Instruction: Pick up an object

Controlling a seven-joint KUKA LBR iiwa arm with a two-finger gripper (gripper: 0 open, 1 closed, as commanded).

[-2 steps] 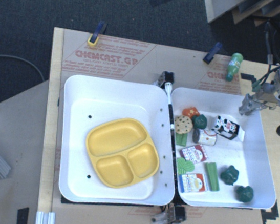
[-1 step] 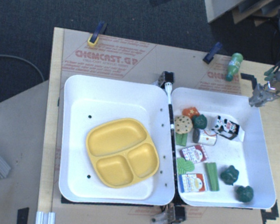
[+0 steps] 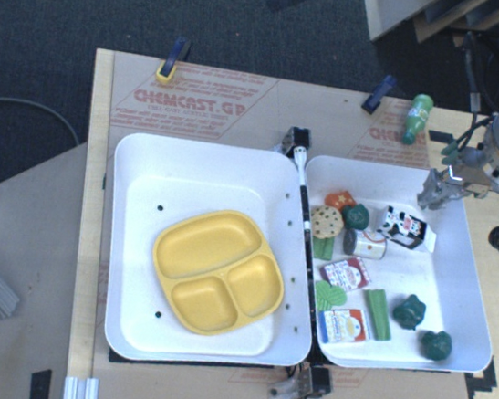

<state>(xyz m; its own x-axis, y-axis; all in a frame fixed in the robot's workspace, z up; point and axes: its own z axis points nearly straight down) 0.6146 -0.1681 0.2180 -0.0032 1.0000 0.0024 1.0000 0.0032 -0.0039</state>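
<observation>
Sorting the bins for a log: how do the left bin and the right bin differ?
The left bin holds one yellow divided tray; the right bin holds many small toys, such as a green block. The gripper is at the right bin's far rim, away from the left bin. Both are shallow and white.

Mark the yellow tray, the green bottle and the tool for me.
yellow tray (image 3: 217,272), camera view, on the ridge between its compartments.
green bottle (image 3: 418,117), camera view, on its body, on the board behind the bins.
tool (image 3: 439,189), camera view, at its tip over the right bin's far rim.
</observation>
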